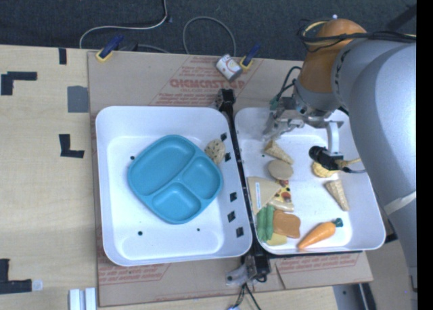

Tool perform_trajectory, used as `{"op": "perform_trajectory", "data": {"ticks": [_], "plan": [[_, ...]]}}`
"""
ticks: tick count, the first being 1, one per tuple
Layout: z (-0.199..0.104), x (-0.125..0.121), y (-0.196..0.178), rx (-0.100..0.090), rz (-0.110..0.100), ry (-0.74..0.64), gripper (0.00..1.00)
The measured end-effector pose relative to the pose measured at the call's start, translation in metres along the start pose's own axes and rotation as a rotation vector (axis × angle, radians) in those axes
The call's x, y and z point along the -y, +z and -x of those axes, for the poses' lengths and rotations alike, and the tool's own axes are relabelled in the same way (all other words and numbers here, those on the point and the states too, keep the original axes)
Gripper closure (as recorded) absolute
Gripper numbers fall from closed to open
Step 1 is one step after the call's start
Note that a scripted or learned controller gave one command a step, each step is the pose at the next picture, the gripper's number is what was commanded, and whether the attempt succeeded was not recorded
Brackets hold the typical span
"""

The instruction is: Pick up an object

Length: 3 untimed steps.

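Camera view: tool [279, 124] poised low over the right bin [365, 231], its opening impossible to judge, just above a pale wedge-shaped toy food [278, 152]; a blue plate [175, 178] fills the left bin [108, 166].

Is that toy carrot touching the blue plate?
Apart. The camera view shows the carrot in the right bin and the blue divided plate in the left bin, with both bins' walls between them.
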<state>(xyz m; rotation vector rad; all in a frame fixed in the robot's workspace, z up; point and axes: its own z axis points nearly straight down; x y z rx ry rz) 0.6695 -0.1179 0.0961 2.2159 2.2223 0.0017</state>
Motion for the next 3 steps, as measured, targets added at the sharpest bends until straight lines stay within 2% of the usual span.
{"op": "perform_trajectory", "data": {"ticks": [1,2,3], "plan": [[0.0,0.0,0.001,0.001,-0.001,0.0,0.0],[0.011,0.032,0.01,0.001,0.001,0.003,0.0],[0.011,0.031,-0.001,0.001,0.001,0.001,1.0]]}}
